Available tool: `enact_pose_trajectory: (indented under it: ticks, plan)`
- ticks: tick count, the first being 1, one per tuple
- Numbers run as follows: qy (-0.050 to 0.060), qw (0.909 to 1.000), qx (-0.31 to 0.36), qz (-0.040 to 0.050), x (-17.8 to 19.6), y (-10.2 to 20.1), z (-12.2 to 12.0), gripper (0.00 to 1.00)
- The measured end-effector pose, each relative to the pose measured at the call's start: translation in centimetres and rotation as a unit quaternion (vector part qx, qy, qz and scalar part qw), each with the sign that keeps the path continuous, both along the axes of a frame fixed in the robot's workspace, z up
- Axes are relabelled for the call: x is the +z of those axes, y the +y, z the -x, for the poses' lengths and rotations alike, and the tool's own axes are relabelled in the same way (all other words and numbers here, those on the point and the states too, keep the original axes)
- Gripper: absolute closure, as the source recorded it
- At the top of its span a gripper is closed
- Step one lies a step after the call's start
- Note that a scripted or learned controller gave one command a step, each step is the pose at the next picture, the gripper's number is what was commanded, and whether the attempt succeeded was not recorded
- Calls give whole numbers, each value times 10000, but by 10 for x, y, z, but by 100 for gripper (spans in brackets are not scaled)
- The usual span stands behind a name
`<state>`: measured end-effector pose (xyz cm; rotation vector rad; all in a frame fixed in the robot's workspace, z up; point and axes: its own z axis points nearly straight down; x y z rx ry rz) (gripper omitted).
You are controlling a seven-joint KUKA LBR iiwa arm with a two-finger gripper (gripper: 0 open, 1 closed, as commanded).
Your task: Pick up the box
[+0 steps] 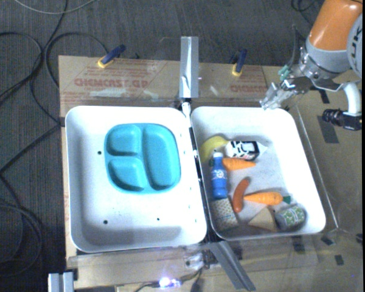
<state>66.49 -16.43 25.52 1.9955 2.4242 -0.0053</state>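
- Camera view showed the gripper (278, 95) hovering over the right bin's (304, 157) far rim; whether it was released or clenched, I cannot tell.
- What was probably the box (243, 149), white with black print, lay in that bin near its far wall, below-left of the claw, long axis across.
- A carrot (238, 163) touched its near side; a yellow fruit (211, 145) crowded its left.
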Motion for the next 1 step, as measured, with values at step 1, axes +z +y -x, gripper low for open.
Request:
enact_pose_trajectory:
  ticks: [1]
  plan:
    - [11,9996,-299,-1,-110,-25,-1,100]
